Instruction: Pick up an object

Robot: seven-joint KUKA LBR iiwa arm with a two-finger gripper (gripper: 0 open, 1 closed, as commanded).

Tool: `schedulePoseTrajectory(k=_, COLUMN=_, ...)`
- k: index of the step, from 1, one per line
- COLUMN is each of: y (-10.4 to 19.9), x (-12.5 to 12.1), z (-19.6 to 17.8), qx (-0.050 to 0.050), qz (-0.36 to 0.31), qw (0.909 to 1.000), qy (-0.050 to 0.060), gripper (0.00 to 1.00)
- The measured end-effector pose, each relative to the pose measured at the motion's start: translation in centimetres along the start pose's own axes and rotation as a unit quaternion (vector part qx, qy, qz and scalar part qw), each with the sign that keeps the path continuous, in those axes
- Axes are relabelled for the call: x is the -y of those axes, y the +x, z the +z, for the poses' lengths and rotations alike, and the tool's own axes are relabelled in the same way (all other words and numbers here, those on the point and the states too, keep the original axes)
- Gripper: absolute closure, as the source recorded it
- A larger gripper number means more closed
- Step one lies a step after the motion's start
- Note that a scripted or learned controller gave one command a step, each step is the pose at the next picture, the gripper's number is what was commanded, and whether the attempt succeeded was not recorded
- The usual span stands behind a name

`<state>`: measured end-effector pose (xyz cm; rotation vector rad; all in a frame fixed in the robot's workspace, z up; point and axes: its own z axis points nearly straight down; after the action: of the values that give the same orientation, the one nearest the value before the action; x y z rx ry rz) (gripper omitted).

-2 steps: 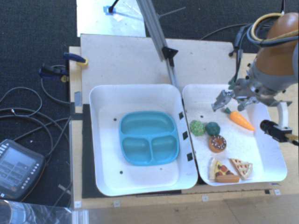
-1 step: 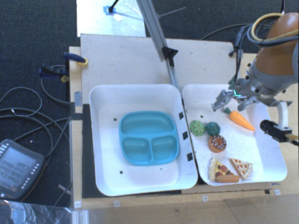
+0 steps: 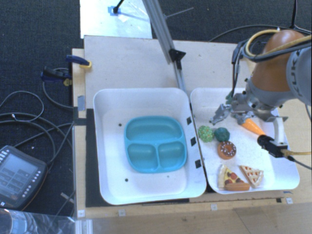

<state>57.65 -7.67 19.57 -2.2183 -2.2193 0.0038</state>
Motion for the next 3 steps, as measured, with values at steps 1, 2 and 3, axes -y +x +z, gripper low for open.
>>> schedulePoseTrajectory(k=1, y=-0.5, x=0.4, z=6.1, qx=0.0, qz=0.0, qw=1.0, qy=0.001, gripper=0.0)
schedulePoseTrajectory(k=2, y=-0.5, x=0.4, z=10.8, qx=0.0, qz=0.0, qw=1.0, qy=0.0, gripper=0.0)
schedulePoseTrajectory(k=3, y=-0.5, x=0.3, z=9.4, qx=0.0, qz=0.0, qw=1.0, qy=-0.003, gripper=1.0)
